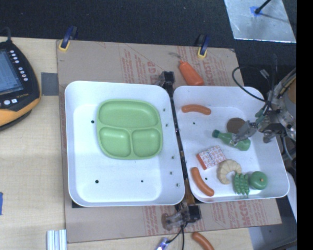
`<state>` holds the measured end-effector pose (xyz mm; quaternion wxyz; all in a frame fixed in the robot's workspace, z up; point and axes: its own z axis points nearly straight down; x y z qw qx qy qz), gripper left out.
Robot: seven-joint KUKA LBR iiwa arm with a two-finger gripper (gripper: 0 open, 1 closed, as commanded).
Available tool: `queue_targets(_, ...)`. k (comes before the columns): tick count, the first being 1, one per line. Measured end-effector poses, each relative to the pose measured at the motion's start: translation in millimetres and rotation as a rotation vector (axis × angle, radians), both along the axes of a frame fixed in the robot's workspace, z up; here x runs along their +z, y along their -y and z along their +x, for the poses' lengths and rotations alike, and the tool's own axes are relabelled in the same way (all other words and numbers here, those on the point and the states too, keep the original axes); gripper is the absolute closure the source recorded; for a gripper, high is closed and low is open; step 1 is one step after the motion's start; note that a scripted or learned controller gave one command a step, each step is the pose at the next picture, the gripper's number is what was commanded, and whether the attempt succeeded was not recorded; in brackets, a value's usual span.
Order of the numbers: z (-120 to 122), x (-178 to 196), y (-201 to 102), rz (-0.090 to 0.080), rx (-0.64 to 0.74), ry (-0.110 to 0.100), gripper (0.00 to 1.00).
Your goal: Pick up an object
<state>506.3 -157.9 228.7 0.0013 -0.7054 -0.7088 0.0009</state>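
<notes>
Right now the end effector sits just above the green bottle; its grip state cannot be told.

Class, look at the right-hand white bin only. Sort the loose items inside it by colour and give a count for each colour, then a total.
Orange-red: 2, the upper sausage and the lower sausage
Green: 3, the bottle, the ridged piece and the apple
Brown: 1, the round piece
Red-and-white: 1, the checked block
Tan: 1, the pastry
Total: 8
</notes>
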Motion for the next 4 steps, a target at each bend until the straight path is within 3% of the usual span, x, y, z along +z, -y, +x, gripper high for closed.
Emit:
queue_targets(1, 55.4, -138.0, 38.5, -0.001, 0.001, -0.002, 0.00)
queue_targets(2, 55.6, -127.2, 40.1, -0.003, 0.004, -0.003, 1.00)
queue_targets(3, 57.3, -94.3, -13.6, -0.003, 0.002, 0.002, 1.00)
queue_targets(4, 71.1, -36.7, -86.1, 0.000, 0.000, 0.000, 1.00)
